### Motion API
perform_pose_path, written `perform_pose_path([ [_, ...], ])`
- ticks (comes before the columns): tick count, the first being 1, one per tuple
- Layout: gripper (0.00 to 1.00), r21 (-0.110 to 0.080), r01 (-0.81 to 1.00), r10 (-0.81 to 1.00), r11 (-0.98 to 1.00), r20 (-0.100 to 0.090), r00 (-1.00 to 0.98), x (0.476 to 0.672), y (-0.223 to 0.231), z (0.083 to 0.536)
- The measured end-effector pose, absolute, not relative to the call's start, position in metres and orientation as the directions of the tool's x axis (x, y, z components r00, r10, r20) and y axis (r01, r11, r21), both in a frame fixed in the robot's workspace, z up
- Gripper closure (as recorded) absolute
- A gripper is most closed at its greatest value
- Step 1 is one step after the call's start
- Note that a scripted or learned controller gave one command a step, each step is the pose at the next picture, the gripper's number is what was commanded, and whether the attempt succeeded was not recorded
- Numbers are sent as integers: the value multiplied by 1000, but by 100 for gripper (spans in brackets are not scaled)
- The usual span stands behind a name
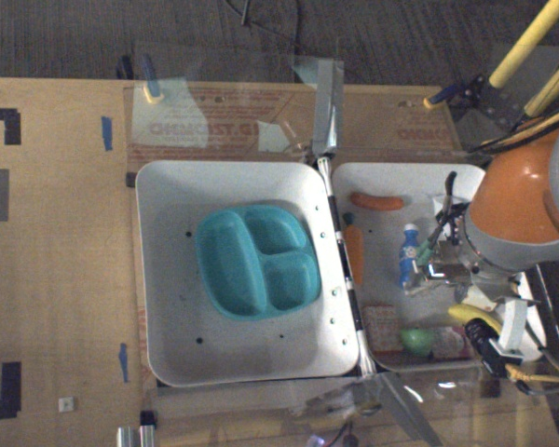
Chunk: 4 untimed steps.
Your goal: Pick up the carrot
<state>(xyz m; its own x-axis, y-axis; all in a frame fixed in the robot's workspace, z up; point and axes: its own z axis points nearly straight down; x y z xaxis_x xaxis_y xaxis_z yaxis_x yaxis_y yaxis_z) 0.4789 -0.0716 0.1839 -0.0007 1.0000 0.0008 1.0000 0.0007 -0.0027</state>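
Jaws over right bin; one carrot; one tray.

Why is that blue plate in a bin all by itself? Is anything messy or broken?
Nothing looks broken or spilled. The teal divided plate sits a bit crooked in the left bin. The carrot lies tucked against the right bin's left wall.

Two bins sit side by side on the counter; the divided tray lies in the left bin; the carrot lies along the right bin's left wall, the sausage above it in the frame.
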Motion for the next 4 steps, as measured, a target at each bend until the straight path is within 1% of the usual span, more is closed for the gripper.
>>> perform_pose_path([
  [1,100,1,1000,1000,21,0,-21,480,-35,215],
  [2,100,-4,975,975,-223,0,223,479,-62,184],
  [3,100,-2,692,692,-722,-3,722,479,-64,184],
  [4,100,-4,783,783,-623,-2,623,479,-92,183],
])
